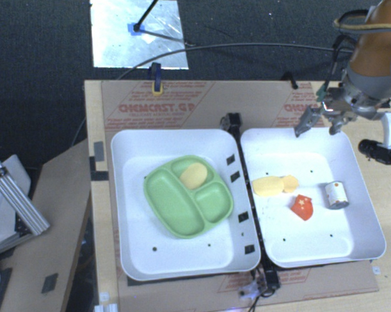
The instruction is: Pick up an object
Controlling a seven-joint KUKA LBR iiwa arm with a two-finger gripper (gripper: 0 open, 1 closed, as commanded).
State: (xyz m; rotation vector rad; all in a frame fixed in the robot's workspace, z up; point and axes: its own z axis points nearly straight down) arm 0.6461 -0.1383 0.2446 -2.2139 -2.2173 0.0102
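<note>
With pincer (320,122) open and empty above far rim of right bin (314,250), well apart from yellow piece (273,184), red piece (302,207) and small can (336,194): risk of can rolling off fingertips, or closing on nothing.

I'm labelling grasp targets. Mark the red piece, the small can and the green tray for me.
red piece (302,207), camera view, its middle, right bin.
small can (336,194), camera view, its side, right bin.
green tray (175,207), camera view, its long compartment, left bin.
</note>
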